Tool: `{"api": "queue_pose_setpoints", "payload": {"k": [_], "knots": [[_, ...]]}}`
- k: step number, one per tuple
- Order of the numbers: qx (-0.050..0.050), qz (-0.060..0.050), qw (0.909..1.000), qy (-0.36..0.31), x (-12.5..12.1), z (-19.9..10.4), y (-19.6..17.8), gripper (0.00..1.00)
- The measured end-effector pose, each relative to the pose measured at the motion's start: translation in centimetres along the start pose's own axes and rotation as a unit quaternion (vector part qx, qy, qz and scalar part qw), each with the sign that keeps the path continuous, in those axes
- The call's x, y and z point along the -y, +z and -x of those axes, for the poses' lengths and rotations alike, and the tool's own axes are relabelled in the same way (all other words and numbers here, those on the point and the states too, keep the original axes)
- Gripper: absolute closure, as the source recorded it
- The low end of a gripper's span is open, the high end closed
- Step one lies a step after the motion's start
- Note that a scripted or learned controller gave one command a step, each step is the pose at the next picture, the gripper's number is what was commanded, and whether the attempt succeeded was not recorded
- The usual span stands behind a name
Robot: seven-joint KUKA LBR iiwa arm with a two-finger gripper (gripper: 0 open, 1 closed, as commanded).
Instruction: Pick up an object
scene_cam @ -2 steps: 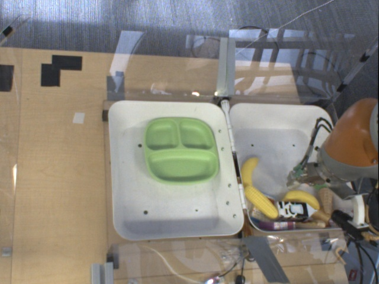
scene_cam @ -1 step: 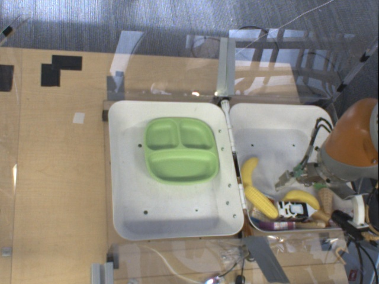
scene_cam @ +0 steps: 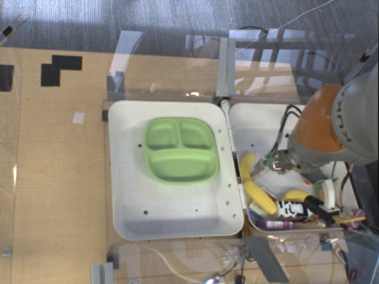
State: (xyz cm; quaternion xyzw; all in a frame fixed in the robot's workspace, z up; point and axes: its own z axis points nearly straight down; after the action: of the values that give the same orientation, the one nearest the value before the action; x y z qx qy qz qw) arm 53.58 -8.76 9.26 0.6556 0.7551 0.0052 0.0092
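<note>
Because the toys crowd the right bin toward six o'clock, the end effector, its opening impossible to judge, hangs just beside the corn cob.

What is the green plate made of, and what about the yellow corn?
The green plate looks like plastic: smooth, one even colour, with three moulded sections and a soft shine. The yellow corn is probably a plastic toy too; its bumpy rows look glossy and too evenly coloured for real corn, though I can't be sure.
</note>
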Motion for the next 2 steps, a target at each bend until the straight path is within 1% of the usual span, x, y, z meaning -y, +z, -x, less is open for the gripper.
{"api": "queue_pose_setpoints", "payload": {"k": [1,2], "knots": [[-0.001,-0.001,0.9999,-0.012,-6.4,1.4,0.3,0.00],[-0.004,-0.009,0.9963,-0.086,-13.3,1.9,0.7,0.00]]}}
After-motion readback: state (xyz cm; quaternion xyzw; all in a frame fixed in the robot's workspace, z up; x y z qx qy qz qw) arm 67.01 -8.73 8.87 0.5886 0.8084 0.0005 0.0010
